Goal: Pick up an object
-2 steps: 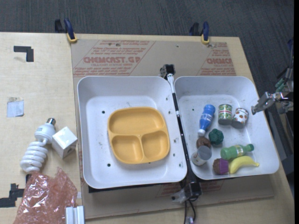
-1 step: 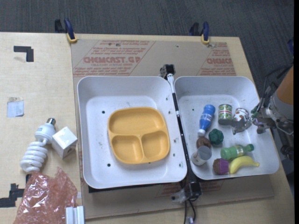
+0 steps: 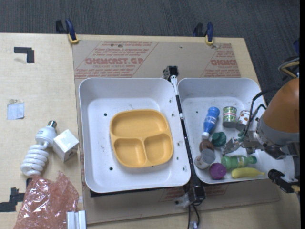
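Right bin [image 3: 190,93], lower right of frame, holds the pickables: blue-white bottle [image 3: 210,119] lying tilted, green-label can [image 3: 229,115] beside it, dark green lump [image 3: 218,138], grey cup [image 3: 206,158], purple ball [image 3: 218,171], green bottle [image 3: 239,161] above yellow banana [image 3: 247,173].

The arm [image 3: 286,113] is a rounded orange band above a grey wrist, with thin black cables looping beside it and metallic jaws.
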{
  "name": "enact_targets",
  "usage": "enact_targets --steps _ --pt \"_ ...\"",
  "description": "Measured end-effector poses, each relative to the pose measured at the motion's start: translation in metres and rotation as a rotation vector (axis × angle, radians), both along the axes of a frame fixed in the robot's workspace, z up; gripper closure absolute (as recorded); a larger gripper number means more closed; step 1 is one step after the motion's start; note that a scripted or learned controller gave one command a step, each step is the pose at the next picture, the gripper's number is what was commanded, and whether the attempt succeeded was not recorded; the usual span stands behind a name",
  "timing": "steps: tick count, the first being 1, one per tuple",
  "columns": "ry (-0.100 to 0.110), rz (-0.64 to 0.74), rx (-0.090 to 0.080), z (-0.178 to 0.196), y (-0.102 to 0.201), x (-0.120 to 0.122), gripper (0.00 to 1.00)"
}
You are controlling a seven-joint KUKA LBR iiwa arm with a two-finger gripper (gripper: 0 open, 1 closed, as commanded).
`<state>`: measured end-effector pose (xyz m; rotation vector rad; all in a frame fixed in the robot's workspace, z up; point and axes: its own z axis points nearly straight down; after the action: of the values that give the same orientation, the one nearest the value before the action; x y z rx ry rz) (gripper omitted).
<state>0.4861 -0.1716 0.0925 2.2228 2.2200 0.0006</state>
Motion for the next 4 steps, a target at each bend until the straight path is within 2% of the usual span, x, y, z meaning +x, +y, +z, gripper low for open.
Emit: enact_targets --steps 1,2,3,4 --pt "-0.003 -0.002 -0.001 0.0102 -0.0007 0.0013 1.0" --pt "-0.003 -0.001 -0.001 0.01 -0.0007 0.0012 0.0" --pt "-0.006 -0.003 -0.002 0.02 -0.0012 0.0024 1.0" --pt "-0.005 -0.003 -0.002 0.02 -0.0013 0.0024 0.0"
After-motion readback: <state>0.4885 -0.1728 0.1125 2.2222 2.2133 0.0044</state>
